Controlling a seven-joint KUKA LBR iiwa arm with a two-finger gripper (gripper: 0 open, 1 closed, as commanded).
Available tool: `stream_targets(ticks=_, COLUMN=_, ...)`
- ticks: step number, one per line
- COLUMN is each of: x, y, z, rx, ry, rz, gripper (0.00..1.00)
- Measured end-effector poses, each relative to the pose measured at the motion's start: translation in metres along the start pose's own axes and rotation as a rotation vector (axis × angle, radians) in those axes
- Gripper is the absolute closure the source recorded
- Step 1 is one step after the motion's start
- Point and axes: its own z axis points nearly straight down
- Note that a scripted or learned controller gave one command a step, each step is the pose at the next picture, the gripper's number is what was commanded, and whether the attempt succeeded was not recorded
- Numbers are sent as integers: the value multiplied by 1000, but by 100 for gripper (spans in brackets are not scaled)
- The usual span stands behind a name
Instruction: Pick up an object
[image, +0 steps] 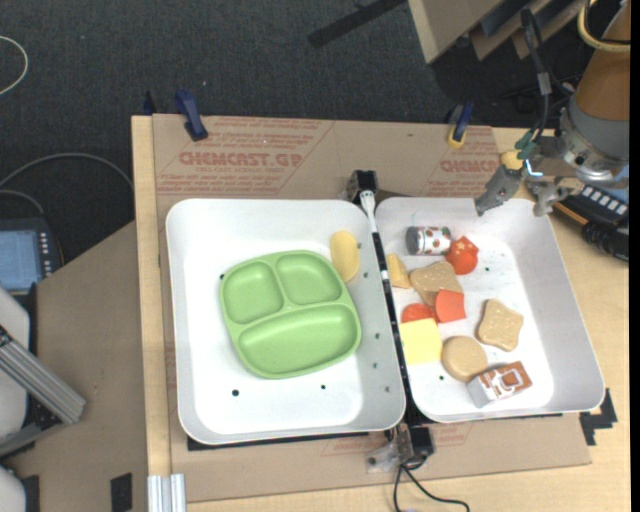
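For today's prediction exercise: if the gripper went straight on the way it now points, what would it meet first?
The gripper hangs above the right bin's far edge, pointing down. It would probably meet bare bin floor right of the small can and red piece; depth is unclear.

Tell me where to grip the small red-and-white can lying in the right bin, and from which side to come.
Grip the small red-and-white can across its round body, coming straight down from above. It lies on its side, and the space around it looks open, apart from the red tomato-like piece to its right.
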Motion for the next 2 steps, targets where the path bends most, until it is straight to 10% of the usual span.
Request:
stream_targets(ticks=1, x=21, y=-84, z=176, rx=5, ry=3, rz=2, gripper=0)
stream_targets(ticks=2, x=19, y=-81, z=161, rx=-4, ry=0, rz=2, gripper=100)
